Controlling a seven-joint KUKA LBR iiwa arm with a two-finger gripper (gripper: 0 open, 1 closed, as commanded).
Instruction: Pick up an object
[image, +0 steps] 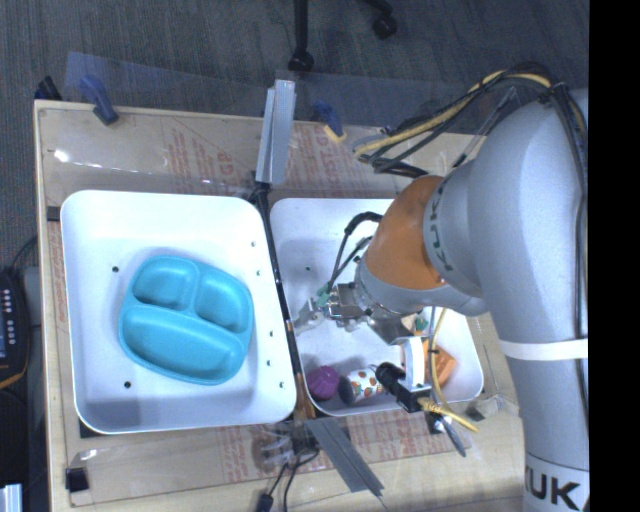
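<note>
Fingers reach toward the left wall of the right bin, low over its white floor, but the grey wrist and orange band hide most of them; whether they are apart or together cannot be told, and nothing can be seen between them.

Furthest left, the left bin sits on the pale worktop and holds a blue divided plate, which lies flat near the middle with its two small sections toward the top and its one long section below. The two bins touch along a shared edge.

The right bin holds the things to be picked, all gathered along its near edge. A small purple ball rests in the near left corner, below the fingers and apart from them. Just beside it on the right lies a small patterned cup on its side. Further right, near the bin's right wall, an orange piece shows partly behind the robot's cables.

The arm fills the right side, bending down over the right bin.
</note>
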